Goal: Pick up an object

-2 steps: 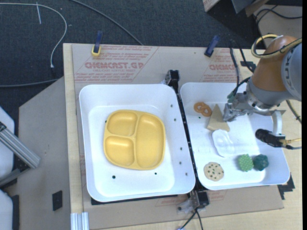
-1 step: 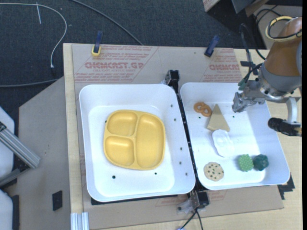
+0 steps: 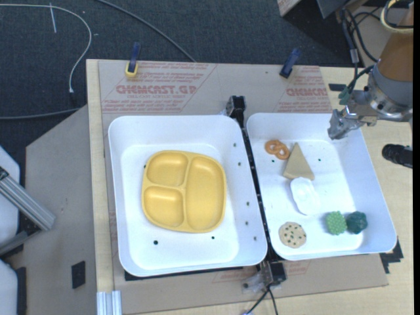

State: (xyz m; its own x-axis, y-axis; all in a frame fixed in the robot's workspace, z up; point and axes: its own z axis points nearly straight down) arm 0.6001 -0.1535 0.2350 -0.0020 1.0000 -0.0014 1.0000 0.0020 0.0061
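Note:
The right bin [image 3: 374, 182] holds several small items: an orange pretzel [image 3: 277, 149], a tan wedge [image 3: 298, 163], a white piece [image 3: 304, 195], a chocolate-chip cookie [image 3: 292, 234], a light green broccoli piece [image 3: 336, 222] and a dark green one [image 3: 357, 222]. My gripper [image 3: 339, 127] hangs over the far right part of this bin, up and to the right of the tan wedge. Nothing shows between its fingers.
The left bin [image 3: 125, 176] carries a yellow three-section plate [image 3: 185, 190]. Blue clamps [image 3: 134, 63] [image 3: 289, 63] sit on the board's far edge. A black bracket [image 3: 235, 105] stands between the bins at the back. Cables run across the dark floor at upper left.

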